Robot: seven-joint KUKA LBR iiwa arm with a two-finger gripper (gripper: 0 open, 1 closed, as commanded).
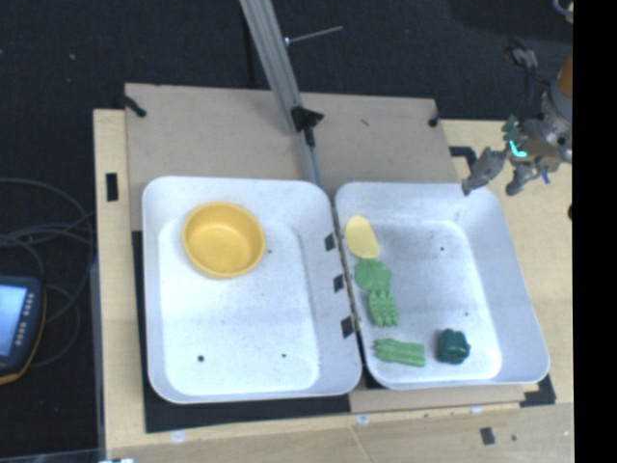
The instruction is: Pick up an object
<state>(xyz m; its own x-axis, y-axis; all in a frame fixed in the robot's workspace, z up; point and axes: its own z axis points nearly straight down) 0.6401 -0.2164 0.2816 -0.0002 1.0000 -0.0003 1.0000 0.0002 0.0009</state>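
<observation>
The right bin point(482, 222) holds a pale yellow piece point(362, 236) near its left wall, with a green leafy piece point(373, 277) and a green ridged block point(384, 308) just below it. A green oblong piece point(400, 352) and a dark green pepper-like piece point(452, 346) lie at the bin's front. My gripper point(498, 173) hangs above the right bin's far right corner, its two fingers spread apart with nothing between them. It is well away from all the objects.
The left bin point(174, 336) holds a yellow bowl point(224, 239). A slanted metal rail point(275, 51) runs down to the gap between the bins. A tan board lies behind both bins. A handheld pendant point(17, 321) sits at the far left.
</observation>
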